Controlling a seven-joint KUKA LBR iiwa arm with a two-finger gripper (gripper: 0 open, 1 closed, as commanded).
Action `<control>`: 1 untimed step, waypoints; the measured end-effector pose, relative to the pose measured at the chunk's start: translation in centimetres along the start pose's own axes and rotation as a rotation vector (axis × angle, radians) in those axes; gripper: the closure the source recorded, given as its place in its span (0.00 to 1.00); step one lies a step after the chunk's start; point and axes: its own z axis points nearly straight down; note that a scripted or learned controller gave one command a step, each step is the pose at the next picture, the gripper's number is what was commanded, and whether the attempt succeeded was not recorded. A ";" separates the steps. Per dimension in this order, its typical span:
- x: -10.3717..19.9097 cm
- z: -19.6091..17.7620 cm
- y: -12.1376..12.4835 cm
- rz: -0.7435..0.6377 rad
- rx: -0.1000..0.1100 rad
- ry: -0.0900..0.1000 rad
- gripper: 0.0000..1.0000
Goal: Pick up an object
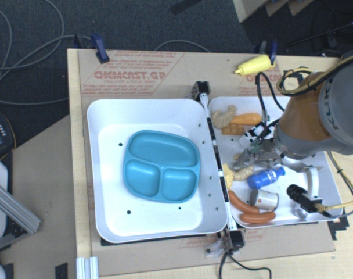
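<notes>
The gripper [253,151] hung low over the right bin [333,199]; whether it was grasping anything I cannot tell. Just below it lay a blue bottle [265,178], with a carrot [246,120] above and a hot dog [252,212] further below.

Looking like smooth, glossy plastic: blue divided tray [161,172] and left white bin [107,127]. Showing bare, matt wood: table [136,71]. Gleaming like metal: small can [266,199]. Appearing glossy: blue bottle [265,178], orange band [301,118].
</notes>
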 end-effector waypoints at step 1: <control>-0.1 -1.0 0.1 0.000 -0.004 -0.001 1.00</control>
